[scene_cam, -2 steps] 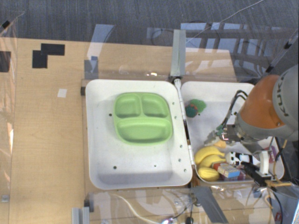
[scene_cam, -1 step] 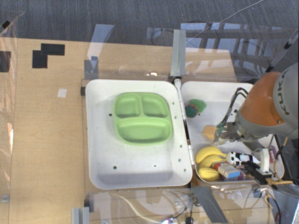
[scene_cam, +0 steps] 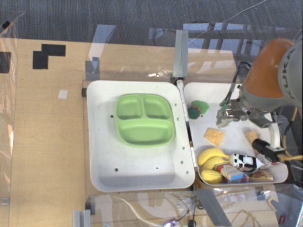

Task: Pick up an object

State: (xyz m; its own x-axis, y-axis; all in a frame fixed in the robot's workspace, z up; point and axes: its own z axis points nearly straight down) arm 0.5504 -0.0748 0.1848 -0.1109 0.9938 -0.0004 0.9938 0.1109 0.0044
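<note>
My gripper (scene_cam: 224,118) hangs over the upper middle of the right bin (scene_cam: 208,94), with nothing visibly in it. Just below it and slightly left lies a yellow-orange cracker-like square (scene_cam: 214,136). A green broccoli-like toy (scene_cam: 197,109) sits to the gripper's left, near the bin's left wall. Along the bin's front edge lie yellow bananas (scene_cam: 211,163), a black and white cow toy (scene_cam: 245,162), a red and white box (scene_cam: 233,174) and a brown item (scene_cam: 262,176). A small tan piece (scene_cam: 251,136) lies to the right, under the arm.
The left bin (scene_cam: 102,141) holds a green divided plate (scene_cam: 144,119) in its upper middle. A metal divider (scene_cam: 180,56) runs between the bins at the back. The grey and orange arm (scene_cam: 270,74) covers the right bin's far right corner.
</note>
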